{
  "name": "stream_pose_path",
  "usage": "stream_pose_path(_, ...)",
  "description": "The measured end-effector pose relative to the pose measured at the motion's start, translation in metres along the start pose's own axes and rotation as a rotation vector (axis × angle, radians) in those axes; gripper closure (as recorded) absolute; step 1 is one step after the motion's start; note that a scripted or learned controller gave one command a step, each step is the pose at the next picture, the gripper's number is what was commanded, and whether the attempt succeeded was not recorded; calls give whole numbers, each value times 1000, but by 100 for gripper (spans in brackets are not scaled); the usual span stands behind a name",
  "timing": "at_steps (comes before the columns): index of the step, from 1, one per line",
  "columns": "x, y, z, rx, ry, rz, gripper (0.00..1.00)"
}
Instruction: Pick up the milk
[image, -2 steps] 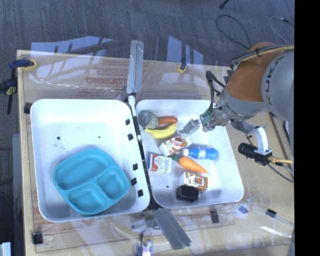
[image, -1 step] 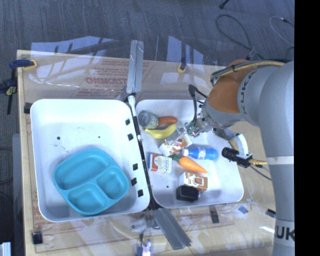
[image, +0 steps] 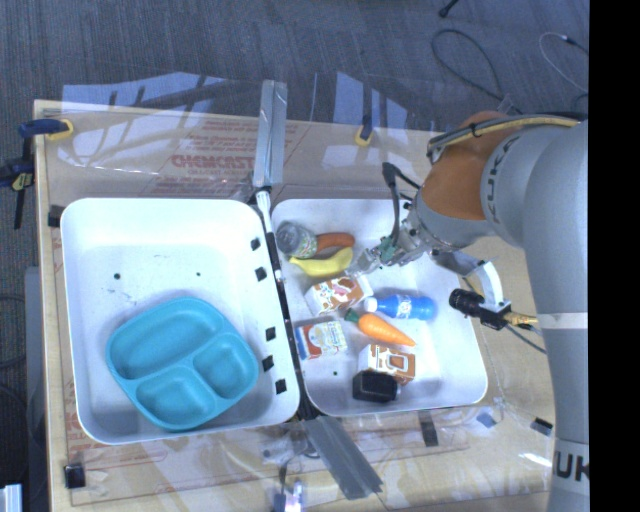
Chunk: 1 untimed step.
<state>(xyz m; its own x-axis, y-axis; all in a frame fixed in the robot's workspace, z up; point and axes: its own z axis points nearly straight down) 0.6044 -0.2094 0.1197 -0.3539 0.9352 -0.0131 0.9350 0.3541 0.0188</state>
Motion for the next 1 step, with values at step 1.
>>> stream_pose_path(1, -5, 33, 27, 19, 13, -7, 100)
